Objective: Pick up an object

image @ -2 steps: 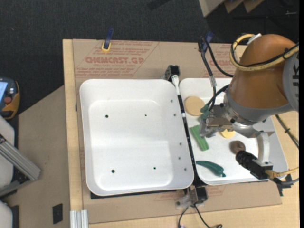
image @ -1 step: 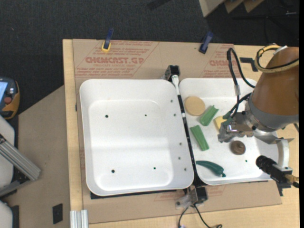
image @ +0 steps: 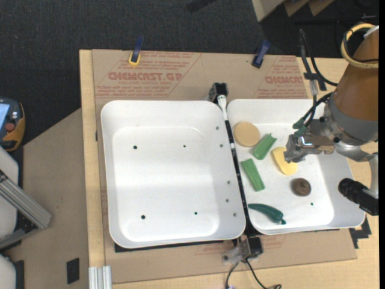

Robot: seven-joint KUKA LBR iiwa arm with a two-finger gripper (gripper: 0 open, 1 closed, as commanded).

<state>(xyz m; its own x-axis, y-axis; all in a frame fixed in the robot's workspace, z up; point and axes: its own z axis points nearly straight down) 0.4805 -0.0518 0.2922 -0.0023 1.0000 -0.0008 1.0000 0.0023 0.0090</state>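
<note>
Whether the gripper [image: 293, 153] is open or grasping cannot be told as it hovers over the yellow wedge [image: 284, 162], which lies just right of the green block [image: 252, 174]; descending off-centre could skid the wedge away.

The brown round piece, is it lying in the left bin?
No, the brown round piece lies in the right bin.

Brown cardboard sheet [image: 180, 71] under the bins: red print "CHEMCAST G.P." at upper left, repeated partly, cut off, at upper right.
</note>
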